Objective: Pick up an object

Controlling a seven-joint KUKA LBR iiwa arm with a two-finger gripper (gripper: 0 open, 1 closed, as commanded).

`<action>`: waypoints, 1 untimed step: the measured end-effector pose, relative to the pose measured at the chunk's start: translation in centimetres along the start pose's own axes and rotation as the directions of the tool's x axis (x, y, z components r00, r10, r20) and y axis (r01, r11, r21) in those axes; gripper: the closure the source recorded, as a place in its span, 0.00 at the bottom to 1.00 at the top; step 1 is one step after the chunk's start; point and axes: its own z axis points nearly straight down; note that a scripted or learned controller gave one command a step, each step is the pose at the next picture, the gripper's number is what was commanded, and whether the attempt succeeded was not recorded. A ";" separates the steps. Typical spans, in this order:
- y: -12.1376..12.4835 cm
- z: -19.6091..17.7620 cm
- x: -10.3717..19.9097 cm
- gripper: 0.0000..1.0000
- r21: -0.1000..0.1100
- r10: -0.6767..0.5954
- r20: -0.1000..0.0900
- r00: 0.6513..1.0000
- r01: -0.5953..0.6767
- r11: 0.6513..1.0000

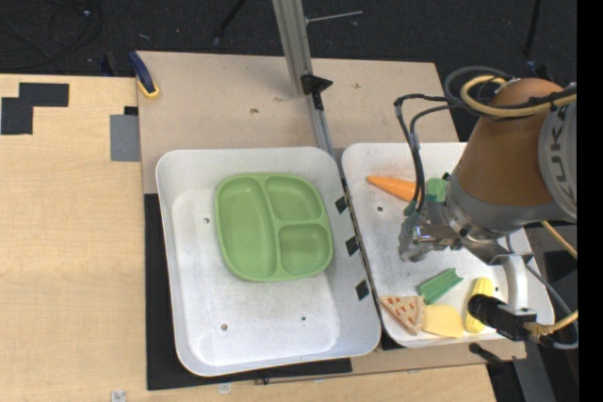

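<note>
Objects for your pick lie in the right bin (369, 167): an orange carrot (391, 186) at about 11 o'clock from the gripper (415, 242), a green block (439, 283) at 5 o'clock just below it, and a pizza slice (403, 311) and yellow piece (445, 321) near the bin's 6 o'clock edge. You cannot tell how the gripper is set from this angle. Your left bin (188, 315) carries a green divided plate (274, 227).

The end effector (415, 245) hangs over the right bin (377, 231) above a green block (439, 282).
</note>
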 end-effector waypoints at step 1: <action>1.3 1.0 5.3 1.00 -0.001 -0.001 0.001 1.000 0.001 1.000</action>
